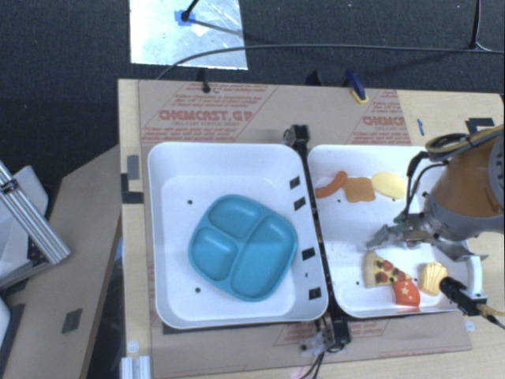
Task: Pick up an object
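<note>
Bench [102,204] before me: a tan surface carrying a brown protective sheet [260,109] printed "CHEMCAST GP" in red. Directly on the sheet lie two shallow white bins, side by side and touching along a black clipped seam: the left bin [170,172] and the right bin [347,302]. A blue clip [357,85] rests at the sheet's far edge.
</note>
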{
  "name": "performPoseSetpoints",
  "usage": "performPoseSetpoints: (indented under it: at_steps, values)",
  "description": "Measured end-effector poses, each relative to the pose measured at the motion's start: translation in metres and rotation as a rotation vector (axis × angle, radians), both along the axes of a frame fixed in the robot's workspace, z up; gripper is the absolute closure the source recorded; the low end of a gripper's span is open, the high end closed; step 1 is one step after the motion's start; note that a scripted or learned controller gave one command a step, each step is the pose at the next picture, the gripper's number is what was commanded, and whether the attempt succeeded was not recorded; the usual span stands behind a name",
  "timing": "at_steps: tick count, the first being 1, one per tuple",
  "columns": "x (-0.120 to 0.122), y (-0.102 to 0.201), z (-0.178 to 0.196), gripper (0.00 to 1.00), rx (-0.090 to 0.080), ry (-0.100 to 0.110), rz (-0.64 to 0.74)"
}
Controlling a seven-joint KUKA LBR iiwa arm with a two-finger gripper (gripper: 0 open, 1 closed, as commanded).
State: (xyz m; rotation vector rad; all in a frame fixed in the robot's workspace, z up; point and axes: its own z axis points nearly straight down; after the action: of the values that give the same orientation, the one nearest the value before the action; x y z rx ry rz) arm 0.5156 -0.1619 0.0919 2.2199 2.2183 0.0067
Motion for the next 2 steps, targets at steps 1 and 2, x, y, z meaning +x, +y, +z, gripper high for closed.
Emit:
performPoseSetpoints:
  at_steps: [1,2]
  values:
    - [0.003,0.002,0.015,1.00,0.001,-0.008,0.004]
    - [-0.003,0.004,0.061,1.00,-0.002,0.002,0.005]
